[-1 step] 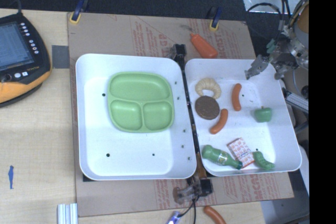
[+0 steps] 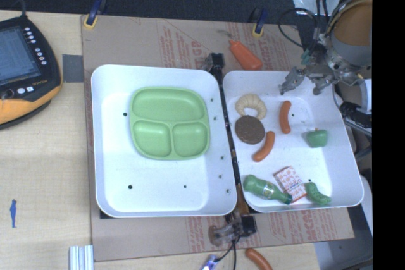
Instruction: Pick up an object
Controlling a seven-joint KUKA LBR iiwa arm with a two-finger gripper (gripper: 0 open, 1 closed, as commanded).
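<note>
sausage [image 2: 285, 117] lies in the right bin [image 2: 342, 164], near its far wall, long axis running almost straight from far to near, tilted only slightly. a second sausage [image 2: 264, 146] lies nearer, slanting from far-right to near-left, just beside a brown patty [image 2: 250, 129]; a croissant [image 2: 251, 105] curls just beyond the patty. gripper [image 2: 305, 81] hangs over the bin's far edge, right of the first sausage, fingers spread apart with nothing between them. left bin [image 2: 111, 136] holds a green tray [image 2: 169, 122].
</note>
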